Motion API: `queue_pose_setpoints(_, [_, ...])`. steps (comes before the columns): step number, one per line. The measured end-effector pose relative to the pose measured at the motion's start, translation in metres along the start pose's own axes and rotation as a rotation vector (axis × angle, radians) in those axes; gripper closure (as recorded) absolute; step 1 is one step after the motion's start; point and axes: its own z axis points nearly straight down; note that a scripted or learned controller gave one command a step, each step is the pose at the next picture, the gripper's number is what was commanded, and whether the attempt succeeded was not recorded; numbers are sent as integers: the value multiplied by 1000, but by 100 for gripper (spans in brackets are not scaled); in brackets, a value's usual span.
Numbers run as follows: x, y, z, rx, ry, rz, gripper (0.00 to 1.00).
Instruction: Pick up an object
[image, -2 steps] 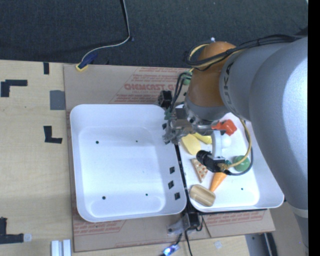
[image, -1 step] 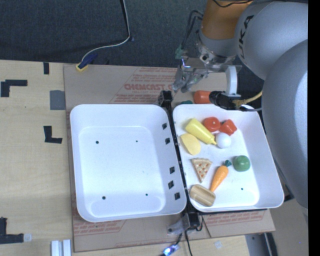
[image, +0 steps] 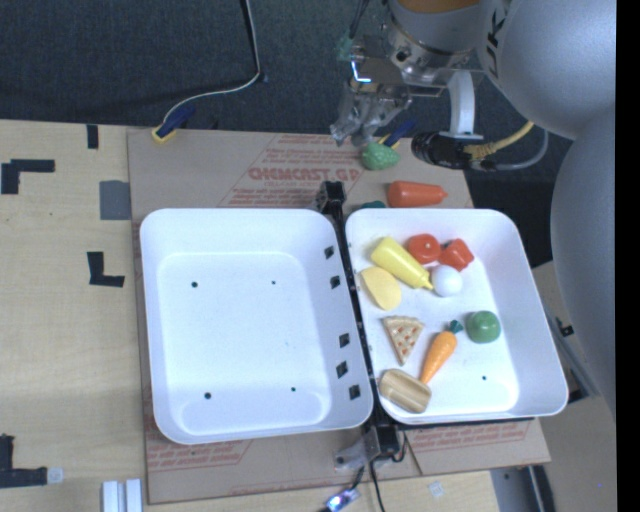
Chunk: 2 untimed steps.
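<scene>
Dark cloth hangs behind the bench (image: 60, 300), and up against it, beyond the far rims of both bins, the jaws (image: 362, 125) hang off the grey arm (image: 560, 60). I cannot tell from this angle whether they stand apart or together; the metalwork there is a blur of grey. Just below and beside them sits a small green lump (image: 379, 156), close under the tips, but nothing shows it pinched between them, so I would not call it held.

By my reckoning the pick is not yet done. Whatever gets lifted is still to be chosen or secured: the green lump near the jaws seems the likeliest target, lying on the brown cardboard (image: 280, 180) outside the bins. Just beyond it toward the right bin (image: 520, 300) rests a red pepper-like piece (image: 415, 193), also on the cardboard, near that bin's far rim.

Inside the right bin lie the rest of the toy foods: a yellow corn-like piece (image: 398, 262), a red tomato (image: 422, 247) touching a smaller red piece (image: 456, 254), a white ball (image: 447, 282), a pale yellow slice (image: 380, 288), a cracker wedge (image: 403, 338), a carrot (image: 438, 355), a green round fruit (image: 483, 326) and a tan bread-like piece (image: 404, 390). Beside it is the left bin (image: 240, 330).

Black cabling (image: 450, 150) coils just right of the jaws, near the red piece, and could crowd a sideways approach.
</scene>
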Motion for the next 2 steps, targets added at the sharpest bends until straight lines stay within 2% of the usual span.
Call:
queue_pose_setpoints(1, [3,-10,-149,-7,-1,3,100])
queue_pose_setpoints(2, [165,-84,-138,12,2,-13,100])
